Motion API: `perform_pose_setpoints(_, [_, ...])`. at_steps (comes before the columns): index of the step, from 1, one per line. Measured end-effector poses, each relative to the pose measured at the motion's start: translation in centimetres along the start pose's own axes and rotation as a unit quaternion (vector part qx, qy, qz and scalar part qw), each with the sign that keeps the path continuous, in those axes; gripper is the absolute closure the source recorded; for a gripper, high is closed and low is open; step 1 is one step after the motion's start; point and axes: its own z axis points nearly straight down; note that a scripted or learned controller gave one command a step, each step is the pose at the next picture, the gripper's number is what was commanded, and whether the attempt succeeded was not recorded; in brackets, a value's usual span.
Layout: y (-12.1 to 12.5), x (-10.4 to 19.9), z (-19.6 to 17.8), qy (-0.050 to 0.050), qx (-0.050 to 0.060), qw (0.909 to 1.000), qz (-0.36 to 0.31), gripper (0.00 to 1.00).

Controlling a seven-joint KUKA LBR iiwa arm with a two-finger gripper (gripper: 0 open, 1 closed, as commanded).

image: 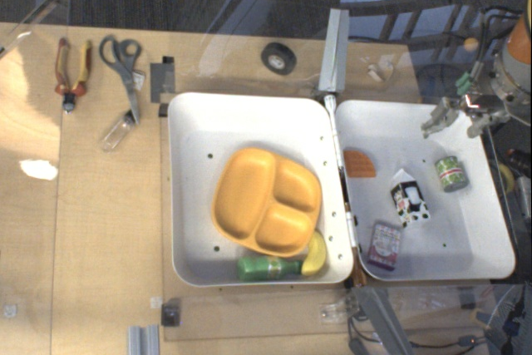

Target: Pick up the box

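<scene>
Two white bins sit before us. We see the box [385, 245] lying near the right bin's [490, 258] near-left corner. Our gripper [455, 114] hangs over that bin's far right edge, jaws spread wide, holding nothing, well apart from the box.

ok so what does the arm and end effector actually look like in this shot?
At the view's right edge, the arm is grey metal with an orange band above the wrist. The end effector is pale grey, with thin fingers. Dark cables loop near the wrist. Small markings are too blurred to read.
</scene>
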Motion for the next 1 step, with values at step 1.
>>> perform_pose_setpoints(1, [-5.17, 3.09, 12.09, 0.0, 0.0, 0.9972, -0.075, 0.0])
